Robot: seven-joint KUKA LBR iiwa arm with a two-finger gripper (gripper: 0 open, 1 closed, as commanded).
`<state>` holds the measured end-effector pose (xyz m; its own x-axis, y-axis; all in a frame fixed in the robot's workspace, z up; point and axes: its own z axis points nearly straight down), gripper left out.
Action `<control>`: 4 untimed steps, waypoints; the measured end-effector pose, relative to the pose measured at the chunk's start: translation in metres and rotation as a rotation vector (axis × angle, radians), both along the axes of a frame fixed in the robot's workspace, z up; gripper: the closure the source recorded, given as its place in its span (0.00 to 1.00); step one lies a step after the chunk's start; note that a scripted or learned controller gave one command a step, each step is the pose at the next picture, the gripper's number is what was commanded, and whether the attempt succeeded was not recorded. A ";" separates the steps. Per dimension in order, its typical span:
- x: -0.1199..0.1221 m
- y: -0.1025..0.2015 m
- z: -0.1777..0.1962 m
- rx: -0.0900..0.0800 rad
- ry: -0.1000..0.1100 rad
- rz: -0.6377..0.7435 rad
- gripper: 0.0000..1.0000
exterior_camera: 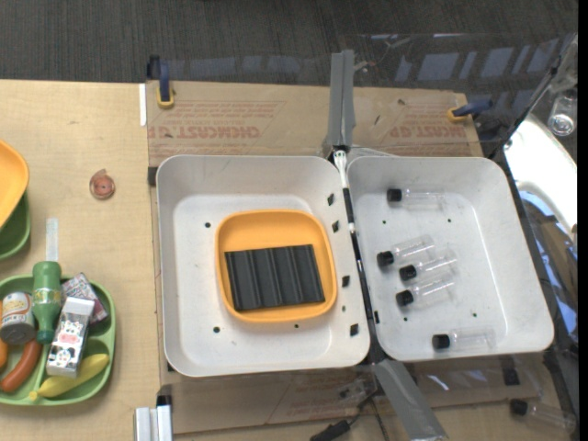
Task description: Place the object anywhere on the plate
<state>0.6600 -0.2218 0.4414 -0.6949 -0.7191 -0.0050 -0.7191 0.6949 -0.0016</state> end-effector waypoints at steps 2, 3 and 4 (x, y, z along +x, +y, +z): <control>0.000 0.013 -0.001 -0.001 -0.001 0.709 1.00; 0.000 0.001 -0.001 -0.001 -0.001 1.027 1.00; -0.100 0.012 -0.014 0.000 0.001 1.290 1.00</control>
<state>0.5596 -0.2095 0.4275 0.4985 -0.8669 -0.0052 -0.8669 -0.4985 -0.0010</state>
